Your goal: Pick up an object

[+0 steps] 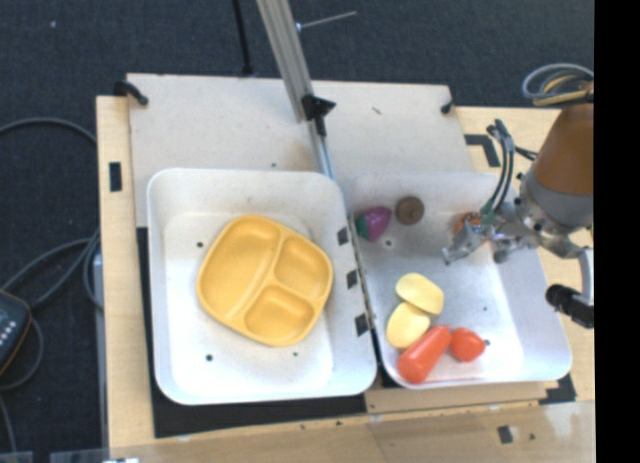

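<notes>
Nothing picked yet: my gripper (468,243) hangs over the right bin (530,351), finger state unclear, with the yellow pieces (415,308) and carrot (424,352) untouched

The arm (565,166) is cut off at the right of the frame, so its upper links are out of sight. The end effector (468,244) is small and blurred; how its fingers stand cannot be told. A small orange thing (466,221) just beside it is too blurred to identify. At the bottom, the desk (300,439) runs past the frame edge.
</notes>
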`<control>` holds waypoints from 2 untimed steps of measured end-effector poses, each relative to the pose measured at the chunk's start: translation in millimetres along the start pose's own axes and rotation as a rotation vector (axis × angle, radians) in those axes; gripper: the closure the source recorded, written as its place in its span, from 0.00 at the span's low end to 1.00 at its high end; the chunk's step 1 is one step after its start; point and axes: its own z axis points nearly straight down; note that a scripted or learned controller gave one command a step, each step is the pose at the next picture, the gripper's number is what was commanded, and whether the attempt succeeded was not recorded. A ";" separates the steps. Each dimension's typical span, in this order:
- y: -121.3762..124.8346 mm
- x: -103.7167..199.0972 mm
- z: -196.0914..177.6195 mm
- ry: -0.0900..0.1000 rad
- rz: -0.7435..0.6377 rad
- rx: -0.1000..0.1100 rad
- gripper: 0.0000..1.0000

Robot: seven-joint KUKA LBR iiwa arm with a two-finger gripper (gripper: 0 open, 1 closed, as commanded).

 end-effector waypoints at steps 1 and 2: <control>-5.2 -0.6 43.4 0.000 0.000 -0.001 0.00; -3.2 -1.7 29.3 -0.001 0.004 -0.009 1.00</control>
